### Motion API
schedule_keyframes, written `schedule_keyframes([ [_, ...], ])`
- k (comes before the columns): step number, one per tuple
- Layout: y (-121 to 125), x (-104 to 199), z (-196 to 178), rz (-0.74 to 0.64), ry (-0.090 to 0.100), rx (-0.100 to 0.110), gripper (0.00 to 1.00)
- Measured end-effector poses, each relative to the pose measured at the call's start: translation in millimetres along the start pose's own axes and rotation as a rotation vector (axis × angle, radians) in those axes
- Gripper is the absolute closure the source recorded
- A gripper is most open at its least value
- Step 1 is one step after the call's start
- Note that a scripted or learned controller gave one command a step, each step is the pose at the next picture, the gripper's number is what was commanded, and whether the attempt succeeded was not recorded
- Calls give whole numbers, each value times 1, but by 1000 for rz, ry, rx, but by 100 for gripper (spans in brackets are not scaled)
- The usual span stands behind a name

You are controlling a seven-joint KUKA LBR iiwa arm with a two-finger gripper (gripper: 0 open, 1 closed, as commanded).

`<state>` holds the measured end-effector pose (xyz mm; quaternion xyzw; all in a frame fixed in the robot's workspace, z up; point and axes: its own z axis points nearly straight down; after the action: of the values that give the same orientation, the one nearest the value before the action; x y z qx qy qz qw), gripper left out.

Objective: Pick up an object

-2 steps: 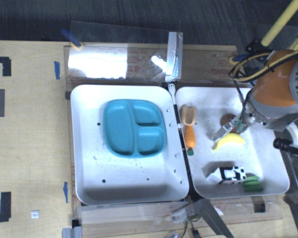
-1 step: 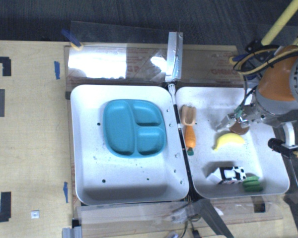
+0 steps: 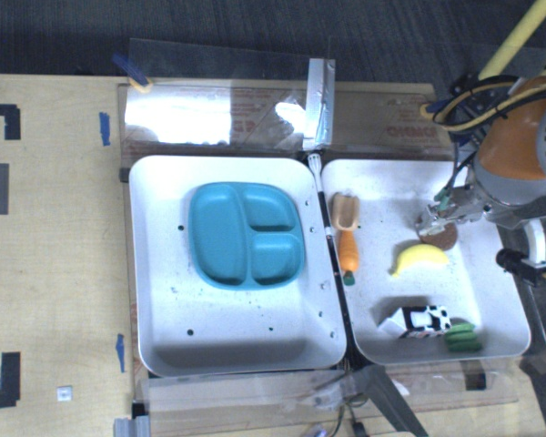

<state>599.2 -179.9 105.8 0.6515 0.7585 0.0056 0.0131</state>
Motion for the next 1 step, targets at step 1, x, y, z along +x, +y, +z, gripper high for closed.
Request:
schedule_keyframes([
  [1, -1, 0, 1, 1, 1, 2, 0],
])
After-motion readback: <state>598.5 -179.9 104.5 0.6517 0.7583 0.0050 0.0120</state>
